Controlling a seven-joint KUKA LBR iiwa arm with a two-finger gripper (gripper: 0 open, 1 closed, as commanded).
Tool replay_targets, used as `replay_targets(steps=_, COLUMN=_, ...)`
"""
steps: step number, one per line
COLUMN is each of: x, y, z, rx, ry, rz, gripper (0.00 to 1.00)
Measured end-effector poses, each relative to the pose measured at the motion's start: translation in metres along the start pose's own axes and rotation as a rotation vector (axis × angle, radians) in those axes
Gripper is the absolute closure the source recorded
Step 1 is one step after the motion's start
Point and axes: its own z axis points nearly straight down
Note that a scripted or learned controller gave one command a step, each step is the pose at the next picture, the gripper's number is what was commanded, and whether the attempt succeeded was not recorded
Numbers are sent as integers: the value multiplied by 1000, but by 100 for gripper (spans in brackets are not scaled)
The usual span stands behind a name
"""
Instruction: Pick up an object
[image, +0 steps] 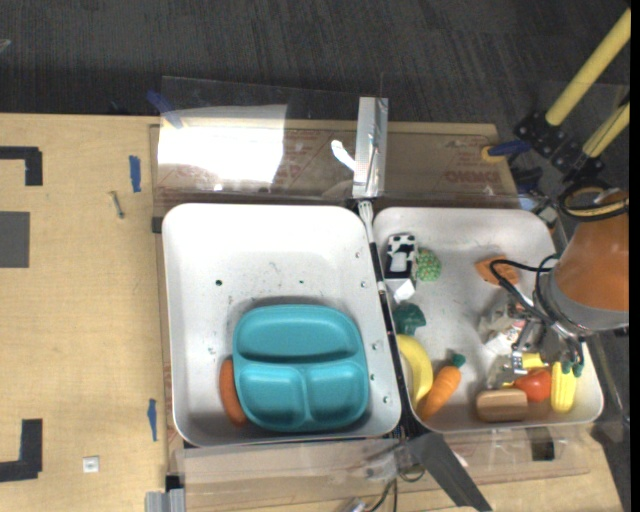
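The right bin (470, 222) holds several toys. A black-and-white cow (400, 254) and a green ball (428, 265) lie near its left wall, with a teal piece (408, 319) below them. A banana (416, 366) and a carrot (442, 388) sit at the front left. My gripper (520, 350) hangs low over the front right corner, just above a red tomato (536, 385), a brown bread piece (502, 404) and a yellow corn cob (563, 389). Nothing is visibly lifted. An orange piece (494, 269) lies behind the gripper.
The left bin (200, 250) carries a teal divided tray (300, 365) with an orange object (229, 392) peeking out under its left side. The arm's orange band (600, 265) overhangs the right bin's right rim. A clear sheet (260, 150) stands behind the bins.
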Motion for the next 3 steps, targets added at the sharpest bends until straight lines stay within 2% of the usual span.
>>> replay_targets(steps=1, x=25, y=24, z=1, rx=0, ry=8, rz=-15, gripper=0)
replay_targets(steps=2, x=-44, y=10, z=4, rx=3, ry=15, rz=142, gripper=0)
replay_targets(steps=3, x=4, y=-1, z=1, rx=2, ry=9, rz=305, gripper=0)
